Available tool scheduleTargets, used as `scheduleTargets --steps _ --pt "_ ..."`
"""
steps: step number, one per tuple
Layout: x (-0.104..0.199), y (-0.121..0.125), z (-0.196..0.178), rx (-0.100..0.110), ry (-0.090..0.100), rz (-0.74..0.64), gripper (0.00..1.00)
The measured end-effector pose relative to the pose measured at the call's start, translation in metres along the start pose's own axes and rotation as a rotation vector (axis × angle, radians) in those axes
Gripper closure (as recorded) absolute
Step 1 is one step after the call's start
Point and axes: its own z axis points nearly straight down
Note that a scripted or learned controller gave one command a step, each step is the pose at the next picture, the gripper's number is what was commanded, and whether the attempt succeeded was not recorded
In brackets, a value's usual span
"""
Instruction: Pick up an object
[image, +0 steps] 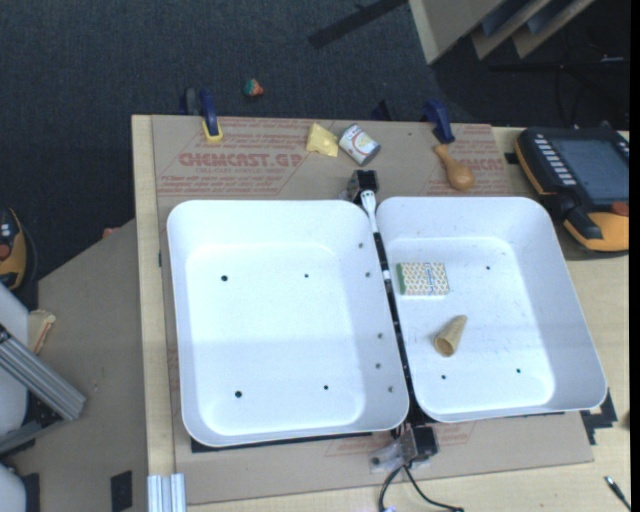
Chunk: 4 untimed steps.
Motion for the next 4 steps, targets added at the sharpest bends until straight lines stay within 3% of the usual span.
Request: scheduleTargets --steps 1,2,3,4 --pt "0.063 -0.006 0.141 0.035 0.017 -0.006 1.00" --pt "0.153 -0.017 0.215 0.032 0.017 -0.009 1.00" --pt "0.228 0.018 0.059 0.000 0.014 -0.013 1.00" --pt "0.264 0.009 -0.121 -0.001 0.014 -0.007 1.00"
